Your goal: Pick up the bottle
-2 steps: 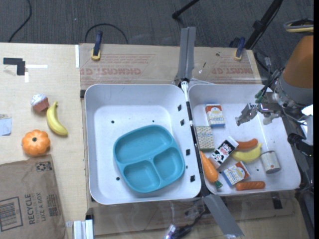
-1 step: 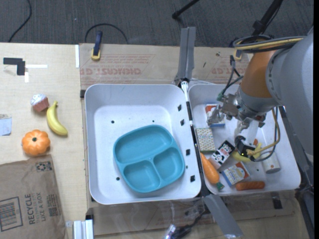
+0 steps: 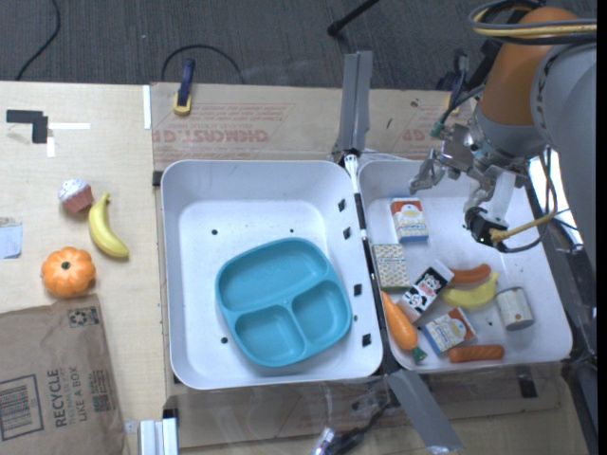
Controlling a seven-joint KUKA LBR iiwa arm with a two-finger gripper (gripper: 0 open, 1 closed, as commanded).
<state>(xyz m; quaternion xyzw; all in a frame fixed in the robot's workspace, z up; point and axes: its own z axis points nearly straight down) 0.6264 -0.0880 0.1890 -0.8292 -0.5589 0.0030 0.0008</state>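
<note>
My gripper [image 3: 450, 199] hangs over the back of the right bin [image 3: 545, 344], open, with nothing between its fingers. Just below it lies a small orange-and-white carton [image 3: 410, 220]. I cannot pick out a clear bottle. The closest shapes are an orange tapered item [image 3: 399, 322] at the bin's left wall and a grey cylinder [image 3: 515, 308] near the right wall. Both lie well in front of the gripper.
The right bin also holds a checkered box [image 3: 390, 265], a cow-patterned carton [image 3: 426, 290], a banana [image 3: 471, 295], two red sausages [image 3: 474, 353] and another carton [image 3: 448, 331]. A blue divided plate [image 3: 283, 301] lies in the left bin [image 3: 190, 254]. A banana [image 3: 106, 227], a pumpkin [image 3: 68, 271] and a cupcake [image 3: 76, 195] sit on the bench to the left.
</note>
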